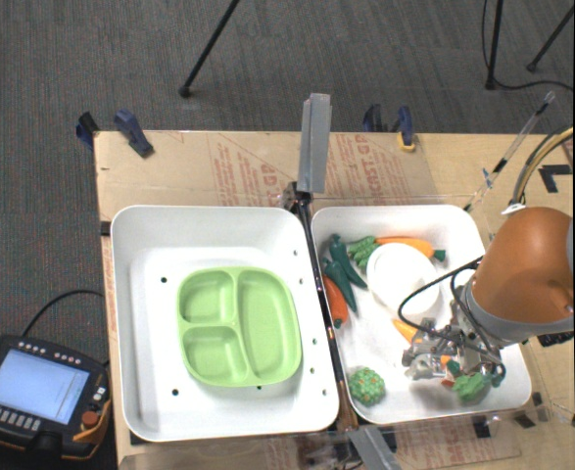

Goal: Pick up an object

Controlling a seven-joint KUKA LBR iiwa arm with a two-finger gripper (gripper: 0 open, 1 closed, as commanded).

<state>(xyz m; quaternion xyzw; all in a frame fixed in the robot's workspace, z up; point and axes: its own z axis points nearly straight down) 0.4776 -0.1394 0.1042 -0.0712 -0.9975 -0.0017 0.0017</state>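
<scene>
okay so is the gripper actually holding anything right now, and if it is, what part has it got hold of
It cannot be told. The gripper is down in the right bin, among a green and orange toy, but no object visibly sits between its fingers from this angle.

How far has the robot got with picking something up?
Nothing looks picked up yet. The gripper is down low in the right bin, among the toys near a small green piece in the corner. I cannot tell if it has hold of anything. The green ball, the white plate and the green divided tray in the left bin lie where they are. Grabbing and lifting remain.
</scene>
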